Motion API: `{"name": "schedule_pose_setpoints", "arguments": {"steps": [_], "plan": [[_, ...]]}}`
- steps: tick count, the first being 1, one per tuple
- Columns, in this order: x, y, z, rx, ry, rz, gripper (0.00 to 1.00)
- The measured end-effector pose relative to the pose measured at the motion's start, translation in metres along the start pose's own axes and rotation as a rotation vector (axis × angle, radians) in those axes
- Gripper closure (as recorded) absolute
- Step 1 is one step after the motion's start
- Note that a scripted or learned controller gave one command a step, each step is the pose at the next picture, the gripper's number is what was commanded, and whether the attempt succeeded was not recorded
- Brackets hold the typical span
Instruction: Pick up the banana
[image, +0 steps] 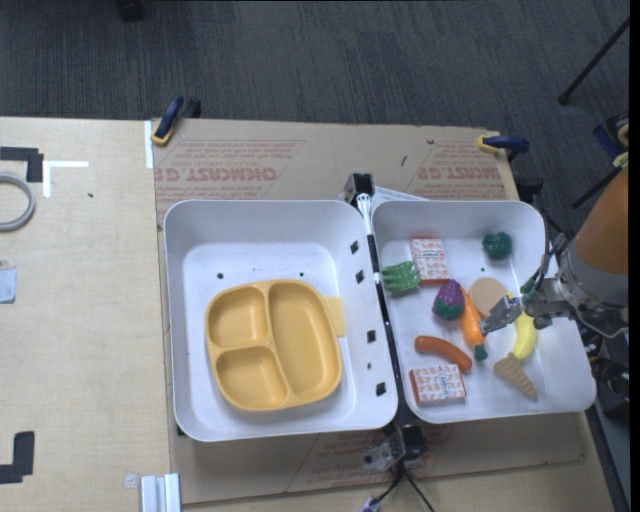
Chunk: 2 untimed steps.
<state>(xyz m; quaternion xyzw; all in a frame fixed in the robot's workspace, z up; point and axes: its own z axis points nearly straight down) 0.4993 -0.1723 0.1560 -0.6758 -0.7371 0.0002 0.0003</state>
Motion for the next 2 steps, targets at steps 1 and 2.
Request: {"name": "schedule_pose_setpoints", "arguments": {"steps": [1,2], "plan": [[0.016,-0.008,0.061,-0.007,-0.004,-0.677,0.00],[-0.023,-0.023,-0.006,-0.003,-0.003,-0.594,0.00]]}}
